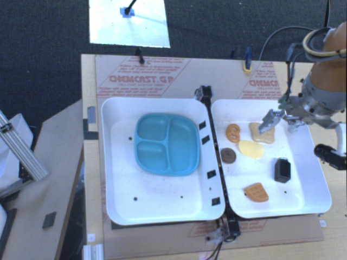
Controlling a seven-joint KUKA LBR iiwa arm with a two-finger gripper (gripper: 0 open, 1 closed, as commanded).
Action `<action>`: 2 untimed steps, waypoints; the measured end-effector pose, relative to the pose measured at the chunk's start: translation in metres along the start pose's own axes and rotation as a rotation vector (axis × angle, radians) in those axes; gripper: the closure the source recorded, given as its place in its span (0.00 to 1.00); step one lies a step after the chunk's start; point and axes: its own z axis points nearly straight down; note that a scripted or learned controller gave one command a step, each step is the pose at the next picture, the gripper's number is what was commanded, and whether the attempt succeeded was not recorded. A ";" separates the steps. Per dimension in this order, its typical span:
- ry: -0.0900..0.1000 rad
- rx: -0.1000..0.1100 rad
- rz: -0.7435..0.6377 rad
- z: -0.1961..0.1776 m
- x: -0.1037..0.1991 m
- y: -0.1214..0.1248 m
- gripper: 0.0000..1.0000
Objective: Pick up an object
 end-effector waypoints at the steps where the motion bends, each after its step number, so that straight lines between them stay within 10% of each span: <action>1: -0.002 -0.011 -0.002 -0.006 0.000 0.002 0.00; 2: -0.001 -0.008 0.000 0.055 0.005 0.003 0.00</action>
